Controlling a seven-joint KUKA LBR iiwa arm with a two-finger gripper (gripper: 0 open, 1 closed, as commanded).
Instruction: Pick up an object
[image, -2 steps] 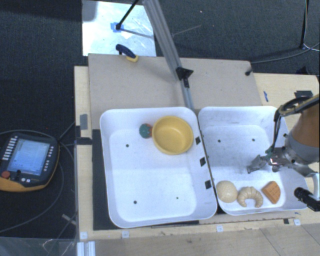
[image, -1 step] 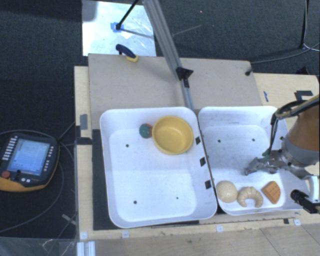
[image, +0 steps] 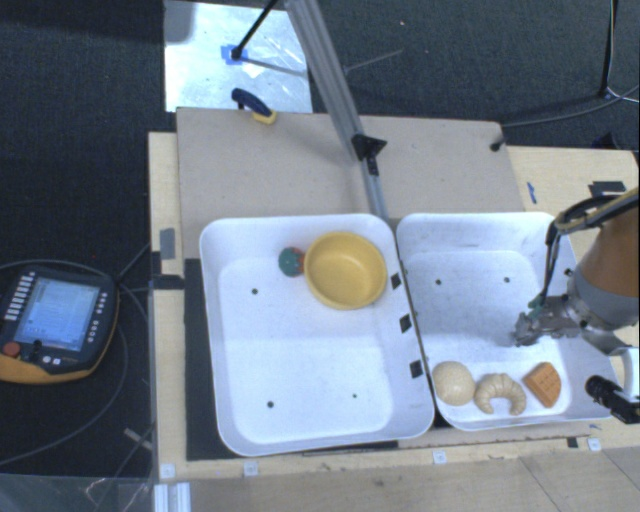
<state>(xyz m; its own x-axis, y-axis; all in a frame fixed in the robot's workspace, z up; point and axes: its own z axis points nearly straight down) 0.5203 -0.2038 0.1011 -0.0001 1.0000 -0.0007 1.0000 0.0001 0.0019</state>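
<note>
We cannot tell the pincer's (image: 530, 328) state; we lower it squarely over the waffle piece (image: 544, 384) beside the croissant (image: 501, 392).

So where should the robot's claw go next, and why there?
Probably a short way toward the front of the right bin, then down. The gripper sits just behind the row of three small things along the front wall: a round bun, a croissant and an orange waffle. The waffle looks nearest, so it seems the easiest pick.
</note>
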